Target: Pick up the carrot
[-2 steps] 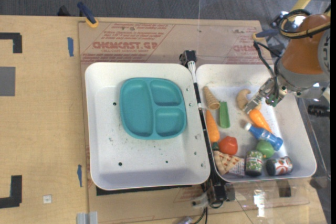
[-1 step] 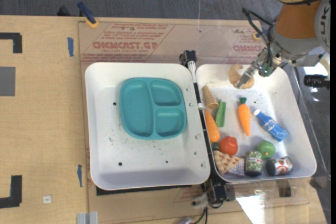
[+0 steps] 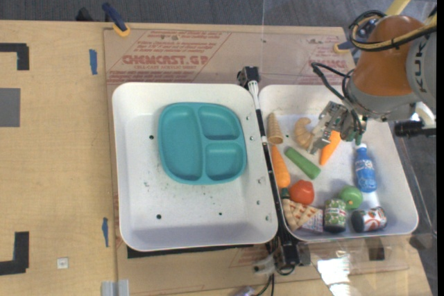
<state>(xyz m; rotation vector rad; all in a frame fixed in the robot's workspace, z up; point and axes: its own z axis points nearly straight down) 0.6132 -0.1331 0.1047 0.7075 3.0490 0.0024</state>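
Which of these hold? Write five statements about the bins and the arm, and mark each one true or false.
1. The teal divided plate sits in the left bin. True.
2. The gripper is over the left bin. False: it is over the right bin, at the carrot's upper end.
3. The blue bottle lies in the right bin. True.
4. The carrot lies on the teal divided plate. False: it is in the right bin, right by the gripper.
5. The green cucumber lies to the view's left of the carrot. True.
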